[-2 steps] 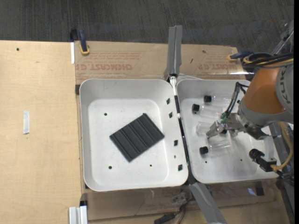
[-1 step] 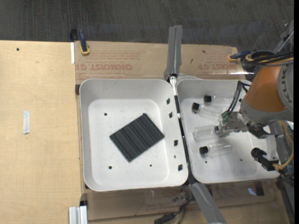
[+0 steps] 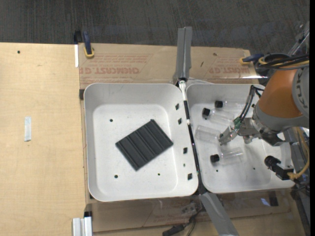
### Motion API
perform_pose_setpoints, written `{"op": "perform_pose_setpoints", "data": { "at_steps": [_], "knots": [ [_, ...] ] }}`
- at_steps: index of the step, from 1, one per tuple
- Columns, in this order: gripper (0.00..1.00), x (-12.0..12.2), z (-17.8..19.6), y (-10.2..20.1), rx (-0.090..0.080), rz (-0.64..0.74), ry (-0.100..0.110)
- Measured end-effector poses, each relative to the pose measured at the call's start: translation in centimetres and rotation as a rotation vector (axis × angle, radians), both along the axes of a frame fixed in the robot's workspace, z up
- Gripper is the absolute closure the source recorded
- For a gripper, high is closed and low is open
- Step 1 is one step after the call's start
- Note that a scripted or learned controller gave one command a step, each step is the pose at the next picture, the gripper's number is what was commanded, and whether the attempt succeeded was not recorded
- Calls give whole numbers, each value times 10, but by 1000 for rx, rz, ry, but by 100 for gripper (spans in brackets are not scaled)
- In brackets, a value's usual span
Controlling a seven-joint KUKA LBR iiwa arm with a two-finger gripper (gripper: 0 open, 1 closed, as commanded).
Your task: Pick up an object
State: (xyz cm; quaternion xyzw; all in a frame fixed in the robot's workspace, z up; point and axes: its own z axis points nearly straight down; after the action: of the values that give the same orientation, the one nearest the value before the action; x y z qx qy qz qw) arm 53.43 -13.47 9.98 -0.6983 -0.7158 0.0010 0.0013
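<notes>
The gripper (image 3: pixel 227 135) hangs low in the right white bin (image 3: pixel 236 183), among clear plastic pieces with small black caps (image 3: pixel 214 158); its state cannot be determined. The dark grey ribbed rectangular pad (image 3: pixel 144 144) lies flat in the left white bin (image 3: pixel 133 93). Risk: transparent, smooth pieces may slip aside during closure, producing an empty grasp.

Dark grey ribbed floor (image 3: pixel 147 9) beyond counter's far edge. Pale wood counter (image 3: pixel 39 132) spans left side. Brown cardboard sheet (image 3: pixel 128 65) with reversed red lettering along far edge, blue-and-yellow clamp (image 3: pixel 86 45) at its left corner, another clamp (image 3: pixel 253 59) at right. Small white strip (image 3: pixel 27 129) near counter's left edge. Light even, shadows soft.
</notes>
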Motion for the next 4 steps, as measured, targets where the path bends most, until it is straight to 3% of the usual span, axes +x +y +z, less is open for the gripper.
{"op": "perform_pose_setpoints", "data": {
  "at_steps": [1,2,3,4],
  "knots": [
    [0,16,-9,33,0,47,-1],
    [100,15,-1,32,0,43,0],
    [0,15,-1,32,0,43,1],
    [0,93,47,30,-3,87,-4]
  ]
}}
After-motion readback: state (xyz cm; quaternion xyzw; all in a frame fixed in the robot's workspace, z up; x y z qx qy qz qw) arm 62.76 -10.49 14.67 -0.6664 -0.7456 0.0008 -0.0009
